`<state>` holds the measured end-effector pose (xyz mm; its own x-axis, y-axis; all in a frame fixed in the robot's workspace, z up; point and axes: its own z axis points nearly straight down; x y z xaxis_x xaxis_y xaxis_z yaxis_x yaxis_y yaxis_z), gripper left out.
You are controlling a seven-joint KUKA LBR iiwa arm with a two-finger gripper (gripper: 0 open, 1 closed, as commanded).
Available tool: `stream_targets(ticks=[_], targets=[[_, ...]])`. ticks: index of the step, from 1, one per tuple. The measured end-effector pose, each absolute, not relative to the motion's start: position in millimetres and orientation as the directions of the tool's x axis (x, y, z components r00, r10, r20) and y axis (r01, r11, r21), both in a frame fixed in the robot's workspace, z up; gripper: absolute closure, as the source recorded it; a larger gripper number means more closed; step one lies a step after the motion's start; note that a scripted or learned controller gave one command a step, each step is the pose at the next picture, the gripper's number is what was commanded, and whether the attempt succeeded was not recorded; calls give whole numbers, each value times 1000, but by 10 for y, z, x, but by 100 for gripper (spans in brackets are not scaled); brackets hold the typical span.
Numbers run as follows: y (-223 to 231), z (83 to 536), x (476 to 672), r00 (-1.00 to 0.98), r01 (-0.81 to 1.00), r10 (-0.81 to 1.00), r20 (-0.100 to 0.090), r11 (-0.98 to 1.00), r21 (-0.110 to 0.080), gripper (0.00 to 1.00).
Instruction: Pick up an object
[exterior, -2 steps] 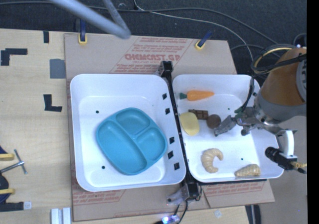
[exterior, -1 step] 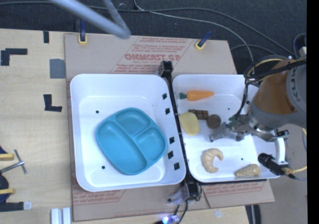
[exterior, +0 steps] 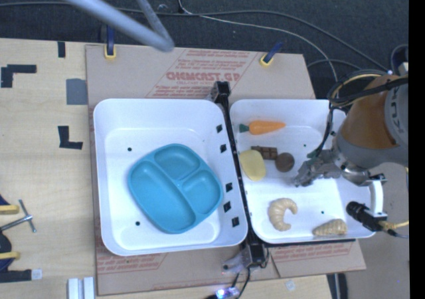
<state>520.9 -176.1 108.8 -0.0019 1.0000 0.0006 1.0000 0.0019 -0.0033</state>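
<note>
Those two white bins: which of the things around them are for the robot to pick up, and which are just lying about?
For the job:
carrot
yellow piece
brown ball
chocolate bar
croissant
bread roll
gripper, among them in the right bin

Lying about:
blue divided plate, left bin
yellow clamps
cables

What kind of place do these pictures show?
Probably a robotics lab bench for grasping trials: two white bins on a cardboard sheet, toy food like a carrot, and loose cables.
</note>
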Motion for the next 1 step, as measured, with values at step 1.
stream_targets(ticks=[1], targets=[[-1818, 1701, 5188, -1, 1000, 1000, -2, 1, 4, 100]])
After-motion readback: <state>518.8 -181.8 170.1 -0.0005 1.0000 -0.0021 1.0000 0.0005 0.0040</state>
